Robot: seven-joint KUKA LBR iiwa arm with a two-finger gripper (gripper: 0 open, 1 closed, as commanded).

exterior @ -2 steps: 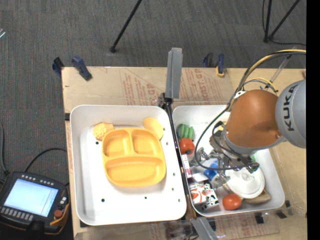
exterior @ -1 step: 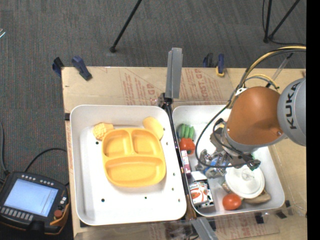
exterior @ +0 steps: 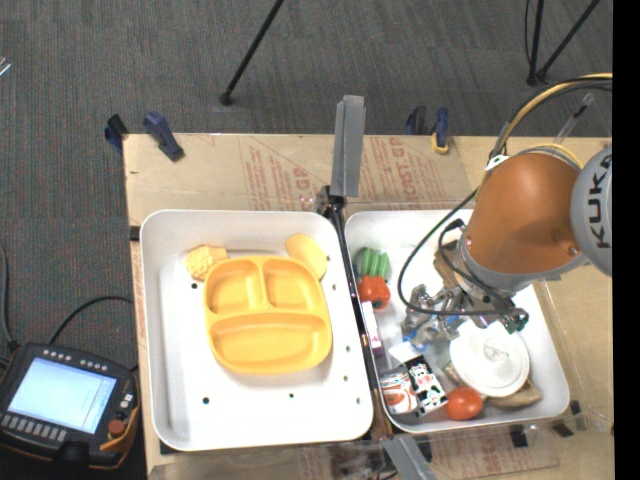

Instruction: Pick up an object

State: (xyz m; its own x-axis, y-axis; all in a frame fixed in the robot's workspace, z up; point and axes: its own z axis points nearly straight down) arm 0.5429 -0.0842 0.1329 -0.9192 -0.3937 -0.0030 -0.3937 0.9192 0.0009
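Reaching step: my gripper hangs low in the right bin, beside the lid. Finger state: cannot tell. Next: settle on one item.

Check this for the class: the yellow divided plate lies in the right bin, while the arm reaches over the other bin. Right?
Not quite. The camera view shows the yellow divided plate in the left bin; the arm reaches over the right bin.
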